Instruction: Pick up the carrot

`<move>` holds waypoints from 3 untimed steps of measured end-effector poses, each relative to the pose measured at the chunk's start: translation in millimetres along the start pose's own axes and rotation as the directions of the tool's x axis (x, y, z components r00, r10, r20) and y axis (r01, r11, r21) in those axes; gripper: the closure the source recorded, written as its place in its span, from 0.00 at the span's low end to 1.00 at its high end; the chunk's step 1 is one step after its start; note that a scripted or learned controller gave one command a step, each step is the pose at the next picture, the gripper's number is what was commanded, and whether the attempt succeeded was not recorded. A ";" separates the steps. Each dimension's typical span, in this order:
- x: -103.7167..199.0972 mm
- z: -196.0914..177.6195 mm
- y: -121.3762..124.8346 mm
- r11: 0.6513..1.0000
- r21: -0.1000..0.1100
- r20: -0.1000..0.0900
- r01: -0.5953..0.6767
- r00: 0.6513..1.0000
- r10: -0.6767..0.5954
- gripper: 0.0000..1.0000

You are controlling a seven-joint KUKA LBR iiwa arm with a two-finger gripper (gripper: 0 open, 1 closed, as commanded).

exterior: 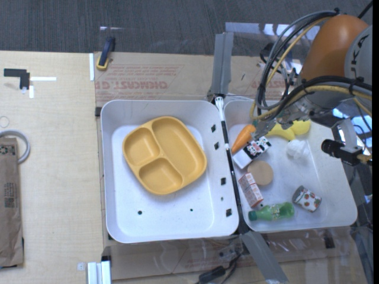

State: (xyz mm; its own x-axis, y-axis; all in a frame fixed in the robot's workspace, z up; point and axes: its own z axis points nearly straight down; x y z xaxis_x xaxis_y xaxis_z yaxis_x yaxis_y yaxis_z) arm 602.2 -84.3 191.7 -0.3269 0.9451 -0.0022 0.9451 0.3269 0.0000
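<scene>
End effector (267, 125) poised at carrot (242, 138) top, right bin (337, 218); finger state cannot tell. Carrot leaning on divider, not lifted. Grasp, lift remain.

- A flattened cardboard sheet (155, 76) lies behind the left white bin (112, 176); faded red print on it, upside down in this view, reads roughly "CHEMCAST", with smaller red lines beside it too faint to read;
- The orange band (334, 43) of the arm carries part of a dark letter at its right edge, seemingly a "K"; the remainder is cut off;
- The brown paper bag (10, 200) on the table (47, 135) at left bears small black print, too small to read;
- The small carton (250, 190) and the green bottle (272, 212) in the right bin (337, 215) have labels, illegible.
</scene>
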 end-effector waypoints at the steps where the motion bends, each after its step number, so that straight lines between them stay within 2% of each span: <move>1: 32.0 0.4 -32.7 1.000 0.001 -0.001 0.025 1.000 -0.025 0.00; 2: 29.6 -8.0 -33.2 1.000 0.002 0.000 0.021 1.000 -0.021 1.00; 3: 30.2 1.1 -46.1 1.000 0.003 -0.001 0.029 1.000 -0.029 1.00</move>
State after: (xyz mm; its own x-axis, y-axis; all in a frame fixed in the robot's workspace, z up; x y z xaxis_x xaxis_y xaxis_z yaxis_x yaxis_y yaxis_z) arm 548.7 -70.9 190.5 -0.3541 0.9352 -0.0008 0.9352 0.3541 -0.0028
